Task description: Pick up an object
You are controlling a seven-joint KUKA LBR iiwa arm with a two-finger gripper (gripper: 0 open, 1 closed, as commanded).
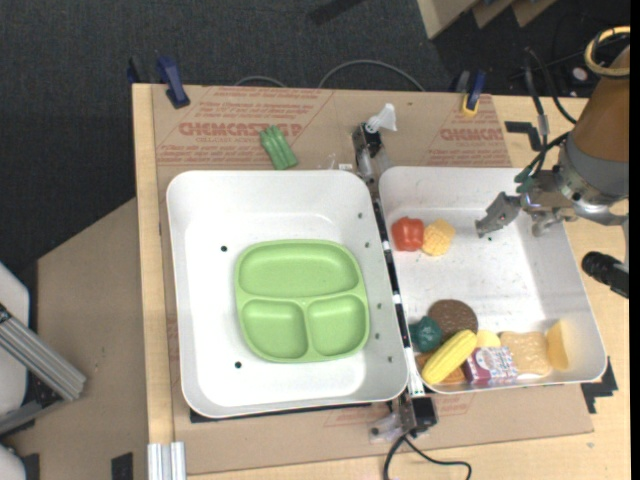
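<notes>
Over the right bin [560, 268], end effector [518, 213] fingers spread open, nothing between them, touching nothing.

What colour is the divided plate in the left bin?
Light green; the three-compartment plastic plate shows best in the camera view.

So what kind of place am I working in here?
Probably a robot lab test bench rather than a kitchen: two white bins sit on a cardboard-covered table held by clamps, the food items such as the corn cob look like toys, and cables run off the edges.
</notes>
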